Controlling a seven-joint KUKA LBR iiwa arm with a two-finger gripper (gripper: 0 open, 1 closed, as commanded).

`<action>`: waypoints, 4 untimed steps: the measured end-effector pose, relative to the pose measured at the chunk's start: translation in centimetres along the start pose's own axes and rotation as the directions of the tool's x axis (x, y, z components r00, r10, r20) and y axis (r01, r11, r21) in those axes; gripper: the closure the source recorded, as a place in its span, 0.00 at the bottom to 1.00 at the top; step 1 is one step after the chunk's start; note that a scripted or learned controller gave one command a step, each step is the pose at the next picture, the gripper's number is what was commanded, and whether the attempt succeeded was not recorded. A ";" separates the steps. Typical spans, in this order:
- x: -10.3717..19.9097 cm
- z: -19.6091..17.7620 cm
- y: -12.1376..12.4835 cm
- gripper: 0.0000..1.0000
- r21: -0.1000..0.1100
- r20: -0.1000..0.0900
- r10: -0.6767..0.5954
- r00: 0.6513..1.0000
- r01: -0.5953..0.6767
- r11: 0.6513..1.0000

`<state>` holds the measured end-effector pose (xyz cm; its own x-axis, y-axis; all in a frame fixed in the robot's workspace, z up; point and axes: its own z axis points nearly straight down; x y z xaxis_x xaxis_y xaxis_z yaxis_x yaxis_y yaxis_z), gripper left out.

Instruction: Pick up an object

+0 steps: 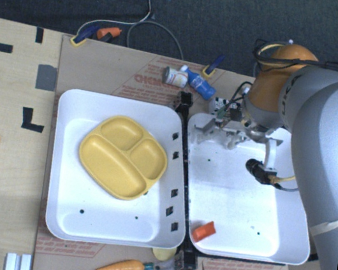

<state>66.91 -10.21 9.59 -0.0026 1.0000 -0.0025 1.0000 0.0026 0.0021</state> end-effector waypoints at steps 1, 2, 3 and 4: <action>0.5 0.9 -0.2 0.00 0.005 -0.001 0.002 1.000 -0.002 1.000; 0.4 1.0 -0.1 0.00 0.003 -0.001 0.002 1.000 -0.002 1.000; 0.7 1.0 -0.6 0.00 0.000 0.001 0.002 1.000 -0.002 1.000; 0.7 1.0 -1.7 0.00 -0.001 0.001 0.002 1.000 -0.002 1.000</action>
